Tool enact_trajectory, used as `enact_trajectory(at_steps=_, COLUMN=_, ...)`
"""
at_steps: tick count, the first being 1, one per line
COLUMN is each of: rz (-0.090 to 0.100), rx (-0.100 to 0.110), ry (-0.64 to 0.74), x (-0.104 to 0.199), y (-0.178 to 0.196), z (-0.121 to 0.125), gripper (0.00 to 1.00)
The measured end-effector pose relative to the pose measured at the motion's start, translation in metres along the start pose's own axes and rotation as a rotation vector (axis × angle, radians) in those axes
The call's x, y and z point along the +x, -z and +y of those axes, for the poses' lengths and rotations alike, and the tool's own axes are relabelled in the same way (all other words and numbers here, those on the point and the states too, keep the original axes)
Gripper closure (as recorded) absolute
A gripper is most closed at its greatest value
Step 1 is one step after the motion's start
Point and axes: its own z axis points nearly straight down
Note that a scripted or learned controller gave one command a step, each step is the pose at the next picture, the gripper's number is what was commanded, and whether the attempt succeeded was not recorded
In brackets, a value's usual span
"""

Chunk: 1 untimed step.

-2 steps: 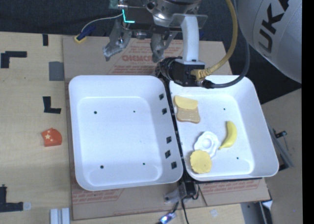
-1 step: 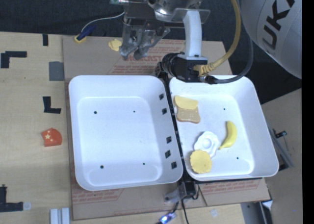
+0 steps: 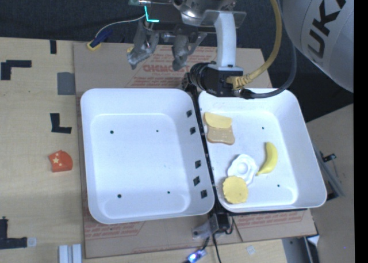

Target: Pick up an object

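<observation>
Grey jaws (image 3: 161, 54) hang open, empty, the arm's top cut off.

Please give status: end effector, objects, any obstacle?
End effector open, holding nothing, above bench behind bins. Banana, egg, bread, round slice in right bin. Nothing in the way.

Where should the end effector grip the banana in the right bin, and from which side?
Grip the banana across its narrow middle, coming straight down from above. It lies flat, curved, lengthwise up the right bin; its lower tip touches the fried egg, so stay on the upper half.
</observation>
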Motion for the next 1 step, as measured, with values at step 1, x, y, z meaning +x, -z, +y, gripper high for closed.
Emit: enact_trajectory(at_steps=1, rz=-0.001, rx=0.000, ry=0.002, x=0.0005, y=0.0101, z=0.0001, gripper=1.00)
